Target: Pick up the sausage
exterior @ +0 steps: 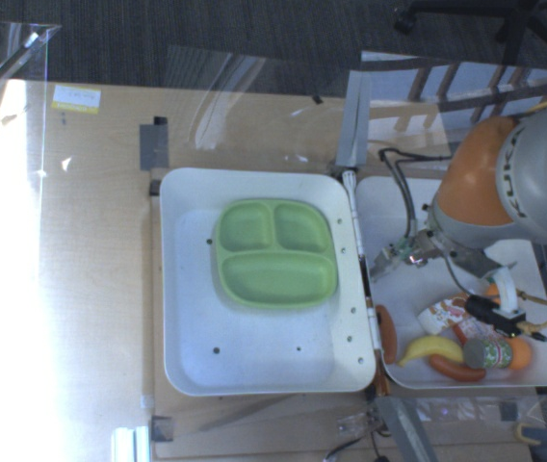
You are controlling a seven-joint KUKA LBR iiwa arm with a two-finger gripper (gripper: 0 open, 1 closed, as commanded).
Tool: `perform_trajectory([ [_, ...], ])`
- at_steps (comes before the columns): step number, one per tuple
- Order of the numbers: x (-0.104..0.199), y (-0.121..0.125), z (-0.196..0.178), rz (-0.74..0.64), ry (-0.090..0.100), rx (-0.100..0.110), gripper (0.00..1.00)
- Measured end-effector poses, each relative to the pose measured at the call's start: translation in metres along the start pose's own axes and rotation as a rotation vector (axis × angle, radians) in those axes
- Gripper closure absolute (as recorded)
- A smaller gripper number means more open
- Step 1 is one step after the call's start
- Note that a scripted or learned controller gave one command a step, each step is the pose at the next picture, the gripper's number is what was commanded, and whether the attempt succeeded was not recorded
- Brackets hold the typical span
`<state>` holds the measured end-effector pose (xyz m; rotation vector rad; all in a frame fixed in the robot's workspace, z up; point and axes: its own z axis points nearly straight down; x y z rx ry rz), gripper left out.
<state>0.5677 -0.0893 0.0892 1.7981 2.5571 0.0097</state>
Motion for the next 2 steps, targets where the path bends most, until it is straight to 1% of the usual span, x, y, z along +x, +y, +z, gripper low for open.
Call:
perform_trajectory([
  [1,-0.036,0.049,0.003,-0.009,0.004,0.005,0.0],
  [2,-0.041,0.082,0.004,0.016,0.014,0.035,0.0],
])
